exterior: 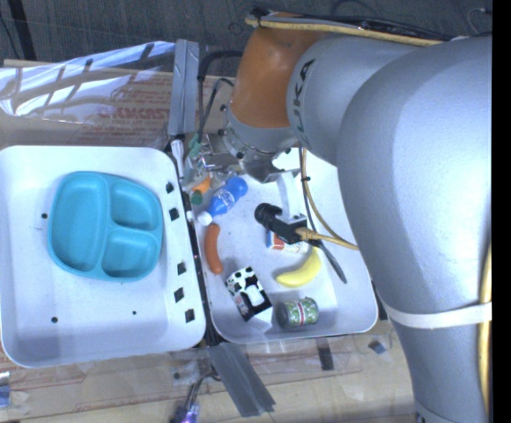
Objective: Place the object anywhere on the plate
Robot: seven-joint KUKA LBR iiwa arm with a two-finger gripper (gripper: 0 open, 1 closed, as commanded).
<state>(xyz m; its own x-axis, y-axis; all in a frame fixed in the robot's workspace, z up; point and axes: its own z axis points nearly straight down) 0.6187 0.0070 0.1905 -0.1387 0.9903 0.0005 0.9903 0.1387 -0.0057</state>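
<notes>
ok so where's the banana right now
The banana lies in the right bin, toward its near right side, just above the green can and right of the black-and-white block.

The gripper [201, 167] hung at the right bin's [348, 311] left edge; the blue plate [106, 225] lay in the left bin [26, 324].

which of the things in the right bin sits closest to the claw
The blue bottle. It lies just below the claw at the bin's upper left, while the hot dog, banana and green can lie lower down.
</notes>
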